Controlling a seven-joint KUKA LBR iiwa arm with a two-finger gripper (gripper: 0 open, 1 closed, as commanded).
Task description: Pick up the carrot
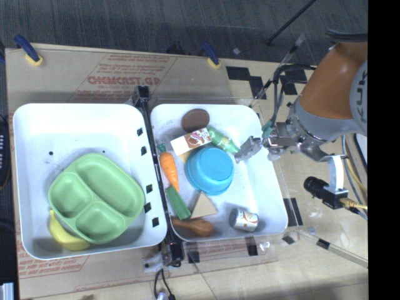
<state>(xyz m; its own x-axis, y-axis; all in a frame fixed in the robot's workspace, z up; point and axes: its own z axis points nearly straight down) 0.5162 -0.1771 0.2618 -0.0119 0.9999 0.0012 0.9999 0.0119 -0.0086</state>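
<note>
The carrot (168,169) lies in the right bin (270,179), close to its left wall, a little left of the frame's centre. It points roughly up and down the picture, orange, with a green end toward the bottom. Just to its right sits a blue bowl (210,169), apart from the carrot by a narrow strip of white floor.

The gripper (247,148) hangs over the right part of the same bin, just beyond the blue bowl's right rim and well apart from the carrot. Its grey tip is small and blurred; I cannot tell whether the fingers are spread or pressed together, and nothing can be seen between them. The arm (331,99), grey with its orange band, comes in from the right edge of the frame.

Above the bowl lie a brown oval object (195,118) and a small white and red package (190,141), with a green item (223,140) beside it. Near the bin's lower edge are a brown object (195,227) and a small can (243,219) on its side.

The left bin (31,142) holds a green divided plate (95,197), with a yellow object (62,237) showing from under its lower left edge.
</note>
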